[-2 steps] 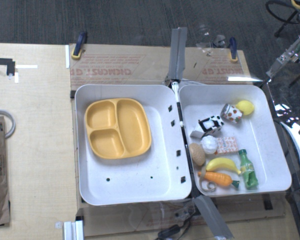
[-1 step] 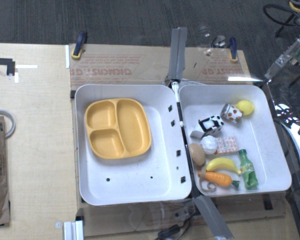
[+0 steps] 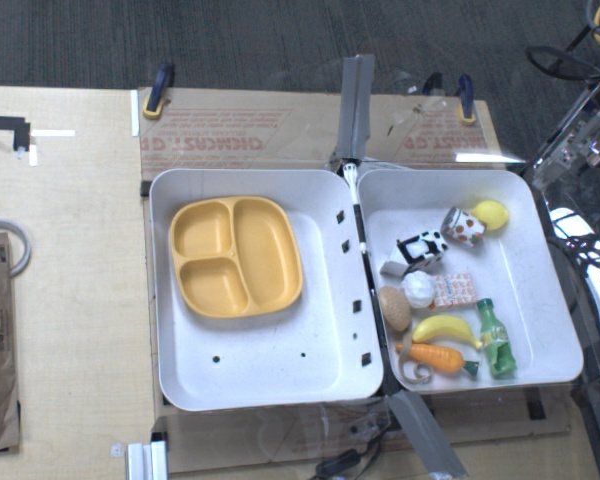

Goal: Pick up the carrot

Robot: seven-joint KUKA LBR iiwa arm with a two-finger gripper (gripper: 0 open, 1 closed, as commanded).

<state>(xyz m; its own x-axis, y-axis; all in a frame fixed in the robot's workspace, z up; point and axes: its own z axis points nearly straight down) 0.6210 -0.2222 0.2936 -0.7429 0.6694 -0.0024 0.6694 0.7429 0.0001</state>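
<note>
Gripper state I couldn't tell; the carrot [image 3: 437, 357], lower right, looked light, rigid, slick: grasp across its thick middle.

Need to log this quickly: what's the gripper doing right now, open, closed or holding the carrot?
Gripper: cannot be told. The carrot lies in the right bin.
</note>
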